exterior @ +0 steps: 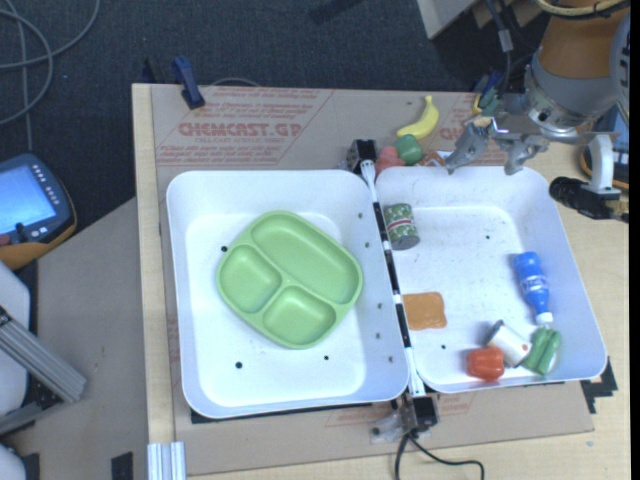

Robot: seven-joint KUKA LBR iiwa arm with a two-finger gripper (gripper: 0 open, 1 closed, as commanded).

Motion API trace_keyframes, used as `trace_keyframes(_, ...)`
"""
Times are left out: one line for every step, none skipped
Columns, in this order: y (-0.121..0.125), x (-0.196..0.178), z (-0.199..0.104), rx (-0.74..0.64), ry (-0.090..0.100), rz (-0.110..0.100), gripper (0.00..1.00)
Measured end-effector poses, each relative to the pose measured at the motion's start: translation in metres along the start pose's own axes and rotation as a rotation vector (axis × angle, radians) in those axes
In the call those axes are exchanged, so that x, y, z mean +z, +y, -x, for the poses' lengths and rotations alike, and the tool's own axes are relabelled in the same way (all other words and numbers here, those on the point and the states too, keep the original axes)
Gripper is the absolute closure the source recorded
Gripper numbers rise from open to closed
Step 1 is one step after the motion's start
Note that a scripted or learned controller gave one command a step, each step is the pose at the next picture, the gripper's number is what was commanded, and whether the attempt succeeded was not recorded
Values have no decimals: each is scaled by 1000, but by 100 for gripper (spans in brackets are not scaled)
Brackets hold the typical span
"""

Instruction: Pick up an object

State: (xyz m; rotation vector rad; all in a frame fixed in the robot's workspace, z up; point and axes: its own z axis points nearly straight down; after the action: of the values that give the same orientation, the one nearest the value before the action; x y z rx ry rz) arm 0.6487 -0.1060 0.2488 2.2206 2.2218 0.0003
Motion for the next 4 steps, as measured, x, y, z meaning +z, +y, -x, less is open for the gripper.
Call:
trace_keyframes(-29,74,47,4,1,-8,0)
trace_keyframes(-64,170,98,5,1,-10,0)
trace_keyframes(-26,108,115,-1,-4,8,0)
trace_keyframes(-63,166,112,-3,11,-2,0)
